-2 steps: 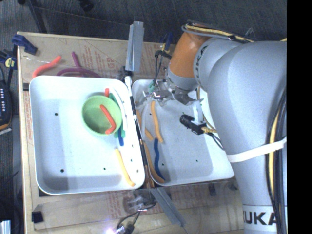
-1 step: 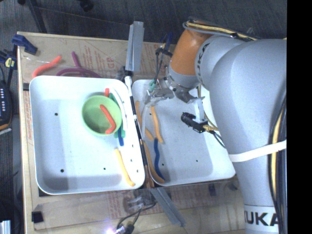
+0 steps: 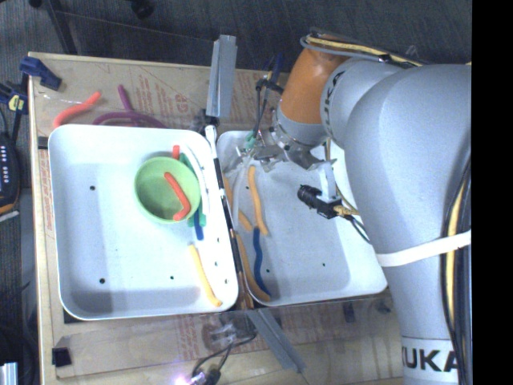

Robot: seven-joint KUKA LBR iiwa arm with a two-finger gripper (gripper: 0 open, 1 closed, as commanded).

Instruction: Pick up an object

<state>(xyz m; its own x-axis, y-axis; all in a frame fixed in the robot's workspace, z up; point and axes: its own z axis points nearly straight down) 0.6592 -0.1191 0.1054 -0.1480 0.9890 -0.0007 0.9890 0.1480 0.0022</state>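
White bins, bright scraps, grey arm

Both bins are plain white: the left bin (image 3: 88,239) holds a pale green bowl (image 3: 167,189) with an orange-red curved piece (image 3: 178,192) inside it, a yellow stick (image 3: 205,277), and slivers of green and blue beside the bowl. In the right bin (image 3: 321,263) lie a yellow-orange strip (image 3: 257,200) and a blue strip (image 3: 257,253). The arm (image 3: 401,159) is smooth grey with an orange band (image 3: 307,87). The bench (image 3: 144,83) is tan with faint reddish print, possibly lettering. On it lie an orange piece (image 3: 77,108) and purple loops (image 3: 128,117).
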